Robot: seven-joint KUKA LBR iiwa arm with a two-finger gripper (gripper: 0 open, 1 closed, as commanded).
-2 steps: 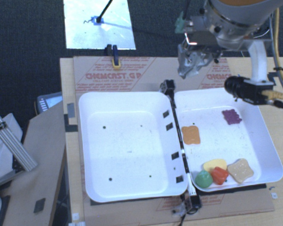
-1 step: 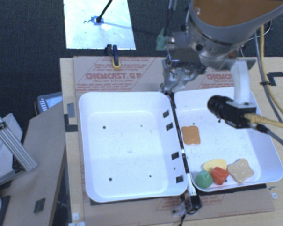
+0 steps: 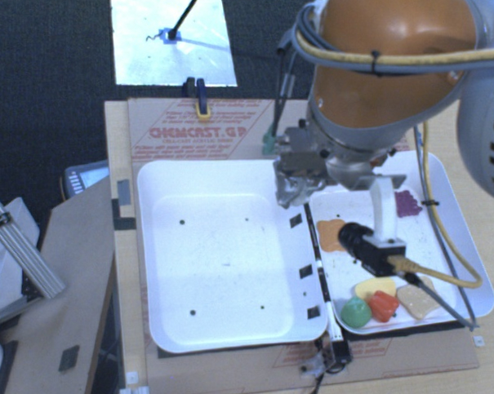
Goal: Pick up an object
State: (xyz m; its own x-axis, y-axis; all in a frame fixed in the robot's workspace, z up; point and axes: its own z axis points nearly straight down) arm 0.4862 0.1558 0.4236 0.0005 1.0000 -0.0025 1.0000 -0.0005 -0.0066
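Observation:
The right bin holds several small objects. An orange flat piece lies near the divider, and a purple piece lies toward the far right. At the near end sit a yellow piece, a green ball, a red piece and a tan piece, crowded together. My gripper hangs low over the far end of the divider between the bins, just beyond the orange piece. The arm's orange band and wrist hide much of the right bin's far part.
The left bin lies beside the gripper, white with a few dark specks. A black fitting with a white post and yellow cable lies across the right bin. Cardboard lies under both bins, with a yellow clamp at the back.

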